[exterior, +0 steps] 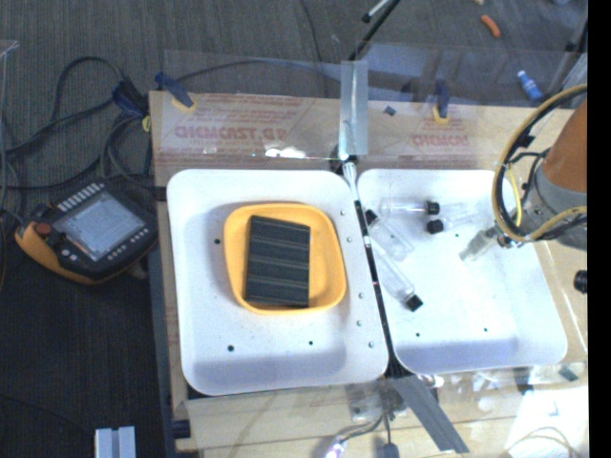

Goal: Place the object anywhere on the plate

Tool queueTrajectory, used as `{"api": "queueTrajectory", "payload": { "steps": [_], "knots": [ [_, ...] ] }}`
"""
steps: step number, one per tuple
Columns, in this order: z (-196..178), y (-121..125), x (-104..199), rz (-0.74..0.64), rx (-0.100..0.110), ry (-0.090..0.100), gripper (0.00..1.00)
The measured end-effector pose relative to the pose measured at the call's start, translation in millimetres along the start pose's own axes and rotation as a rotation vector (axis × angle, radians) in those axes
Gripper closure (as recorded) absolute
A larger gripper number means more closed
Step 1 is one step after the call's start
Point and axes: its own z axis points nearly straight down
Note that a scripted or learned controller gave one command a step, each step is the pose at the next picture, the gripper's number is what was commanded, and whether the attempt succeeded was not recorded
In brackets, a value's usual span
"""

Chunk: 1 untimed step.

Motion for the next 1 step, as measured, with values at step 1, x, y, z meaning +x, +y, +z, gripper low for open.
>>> {"api": "queueTrajectory", "payload": {
  "steps": [1],
  "knots": [
    [0.0,0.1,0.1,0.0,0.0,0.0,0.0]
  ]
}}
